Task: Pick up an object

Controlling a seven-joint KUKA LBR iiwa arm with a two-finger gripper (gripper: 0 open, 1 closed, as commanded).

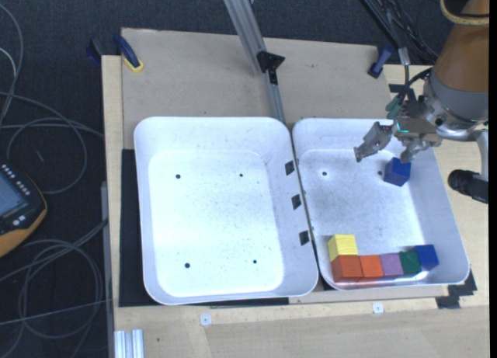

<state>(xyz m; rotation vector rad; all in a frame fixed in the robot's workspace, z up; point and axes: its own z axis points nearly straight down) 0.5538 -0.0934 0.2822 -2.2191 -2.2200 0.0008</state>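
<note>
A: Where is the blue cube (397,172) sitting right now?

B: It is lying in the right bin (353,209), up toward the far right part of the floor, well apart from the other blocks. It is sitting just under the tool (394,145).

A: Is the tool gripping it?

B: Not as far as I can tell. The fingers are spreading wide, one grey finger (373,143) reaching out to the left and the other angling down near the cube's top edge. Nothing is sitting between them. Whether that nearer finger is touching the cube, I cannot tell.

A: What else is lying in that bin?

B: A row of blocks is running along the near wall: a red-orange block (359,267), a purple block (390,264), a green block (409,261) and a dark blue block (426,255), all touching side by side. A yellow block (342,245) is resting just behind the left end of that row.

A: And the arm (464,61)?

B: It is reaching in from the right, its orange band showing above the grey wrist.

A: The other bin?

B: The left bin (213,205) is sitting beside the right one on the tabletop (194,69), their rims meeting in the middle.
</note>
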